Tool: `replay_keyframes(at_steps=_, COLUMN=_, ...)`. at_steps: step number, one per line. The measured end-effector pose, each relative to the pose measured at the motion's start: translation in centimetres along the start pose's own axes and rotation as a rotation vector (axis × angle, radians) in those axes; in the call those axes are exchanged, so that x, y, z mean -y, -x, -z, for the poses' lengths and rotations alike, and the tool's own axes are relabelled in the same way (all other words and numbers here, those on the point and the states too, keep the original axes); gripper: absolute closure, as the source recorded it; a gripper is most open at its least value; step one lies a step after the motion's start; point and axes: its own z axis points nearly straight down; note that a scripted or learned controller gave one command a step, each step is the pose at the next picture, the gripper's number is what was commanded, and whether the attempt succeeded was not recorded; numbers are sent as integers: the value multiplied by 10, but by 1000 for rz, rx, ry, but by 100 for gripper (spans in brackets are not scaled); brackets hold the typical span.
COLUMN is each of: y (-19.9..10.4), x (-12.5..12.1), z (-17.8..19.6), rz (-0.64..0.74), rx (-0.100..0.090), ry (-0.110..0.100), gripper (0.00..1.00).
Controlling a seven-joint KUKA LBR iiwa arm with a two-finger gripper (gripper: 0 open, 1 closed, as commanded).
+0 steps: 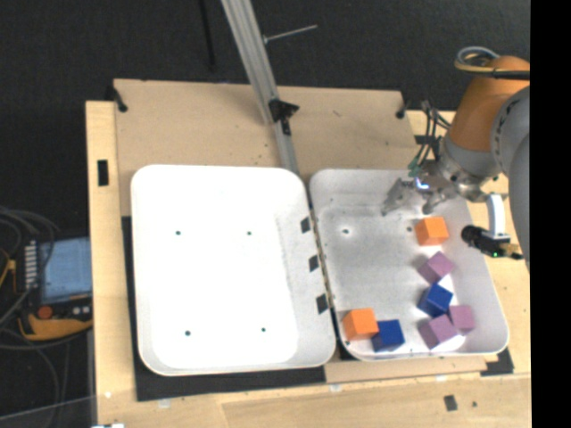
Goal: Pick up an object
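Note:
The right bin (357,239) holds several small cubes. An orange cube (432,230) lies near its upper right. Below it sit a purple cube (438,267) and a blue cube (436,298), then two more purple cubes (461,317) (438,330). A second orange cube (360,323) and a second blue cube (388,335) rest by the front wall. My gripper (413,200) hangs over the bin's far right part, just above and left of the upper orange cube. It is open, with nothing between its fingers.
The left bin (223,266) lies beside the right one, with small black clips along their shared edge. A slanted metal rail (259,69) crosses the bench from the top down to the bins' junction. Cables and a handheld device (58,279) lie off the bench's left side.

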Motion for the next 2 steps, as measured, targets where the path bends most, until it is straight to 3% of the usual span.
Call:
replay_keyframes(at_steps=1, y=1, x=-1, z=-17, rz=3, rx=1, ry=4, gripper=0)
replay_keyframes(at_steps=2, y=2, x=-2, z=-4, rz=6, rx=5, ry=8, gripper=100)
